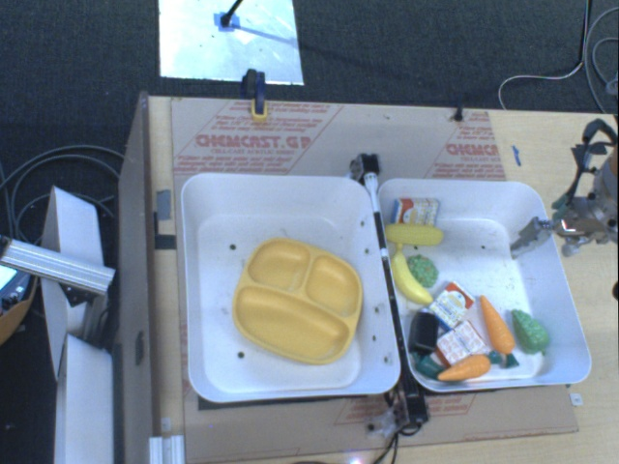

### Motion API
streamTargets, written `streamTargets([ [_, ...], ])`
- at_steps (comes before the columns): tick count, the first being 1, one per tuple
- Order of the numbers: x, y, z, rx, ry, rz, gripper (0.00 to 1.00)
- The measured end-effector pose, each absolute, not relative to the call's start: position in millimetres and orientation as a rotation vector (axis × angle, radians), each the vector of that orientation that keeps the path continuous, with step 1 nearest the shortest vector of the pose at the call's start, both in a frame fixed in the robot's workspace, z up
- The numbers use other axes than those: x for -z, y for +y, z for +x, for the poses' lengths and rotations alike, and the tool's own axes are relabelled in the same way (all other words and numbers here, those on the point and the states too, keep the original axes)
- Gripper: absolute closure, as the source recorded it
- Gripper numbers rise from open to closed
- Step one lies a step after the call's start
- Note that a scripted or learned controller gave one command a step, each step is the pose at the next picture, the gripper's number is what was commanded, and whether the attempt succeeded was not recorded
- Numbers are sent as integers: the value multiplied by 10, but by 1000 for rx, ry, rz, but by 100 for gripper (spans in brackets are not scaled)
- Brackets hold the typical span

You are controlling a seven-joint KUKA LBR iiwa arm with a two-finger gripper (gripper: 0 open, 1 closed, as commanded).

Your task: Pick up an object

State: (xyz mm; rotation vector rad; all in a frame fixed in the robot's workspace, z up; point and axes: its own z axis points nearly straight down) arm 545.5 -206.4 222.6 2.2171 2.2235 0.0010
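I see the gripper at the right edge of the right bin, near its upper right corner, just over the rim, and I can't tell how it's set. Nothing sits between it that I can make out.

Right bin contents, mostly along its left edge and lower edge: small carton at the upper left corner, a corn cob just below it lying crosswise, a green leafy piece under that, a banana along the left edge touching the green piece. Toward the lower left corner there's a black block with two printed packets beside it. An upright-slanted carrot sits right of the packets, a second carrot lies along the lower edge, and a green vegetable is near the lower right corner. All well apart from the gripper.

Left bin holds a yellow divided tray, roughly centred, tilted slightly, three compartments
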Motion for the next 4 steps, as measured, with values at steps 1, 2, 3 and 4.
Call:
streamTargets([
  [1, -816, -1542, 5188, -12, 2218, 2218, 0],
  [2, -1005, -1566, 5225, -18, 2217, 2211, 100],
  [3, -998, -1568, 5220, -17, 2217, 2212, 0],
  [4, -838, -1708, 4853, 1, 2222, 2223, 0],
])
